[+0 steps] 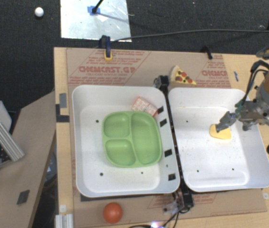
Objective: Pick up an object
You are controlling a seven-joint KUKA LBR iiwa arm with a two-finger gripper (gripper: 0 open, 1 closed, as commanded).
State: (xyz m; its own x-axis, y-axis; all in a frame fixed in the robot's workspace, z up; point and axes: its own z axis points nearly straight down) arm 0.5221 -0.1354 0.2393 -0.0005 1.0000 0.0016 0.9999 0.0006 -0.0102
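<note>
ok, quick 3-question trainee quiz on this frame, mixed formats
1. True or false: the green tray lies in the left bin.
2. Which thing lies outside both bins? A) pizza toy B) yellow piece C) pink packet
3. Fill in: the gripper is over the ___ bin.

Key: 1 true; 2 A; 3 right. The gripper sits just above the yellow piece; nothing shows between its fingers.
</note>
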